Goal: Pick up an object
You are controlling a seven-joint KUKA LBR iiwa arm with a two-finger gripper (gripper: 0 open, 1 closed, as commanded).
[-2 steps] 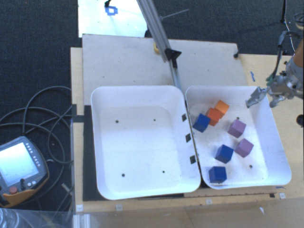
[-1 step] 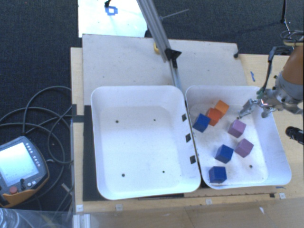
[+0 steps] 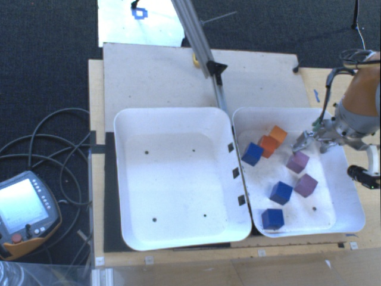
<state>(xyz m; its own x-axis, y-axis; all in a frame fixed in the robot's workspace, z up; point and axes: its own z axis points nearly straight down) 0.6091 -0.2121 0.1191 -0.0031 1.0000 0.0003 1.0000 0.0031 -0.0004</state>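
No cube is lifted yet: the tool (image 3: 305,140), finger state not discernible, hovers at 12 o'clock of a purple cube (image 3: 297,161) resting in the right bin (image 3: 351,219), grasp and lift remaining

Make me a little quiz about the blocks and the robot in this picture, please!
1. How many blue cubes are in the right bin?
2. True or false: an orange cube sits in the left bin.
3. Which block is nearest the gripper? A) the blue cube at the bin's near edge B) the purple cube just below the gripper C) the blue cube by the divider

Key
1. Three; the third sits mid-bin.
2. False; all the blocks are in the right bin.
3. B
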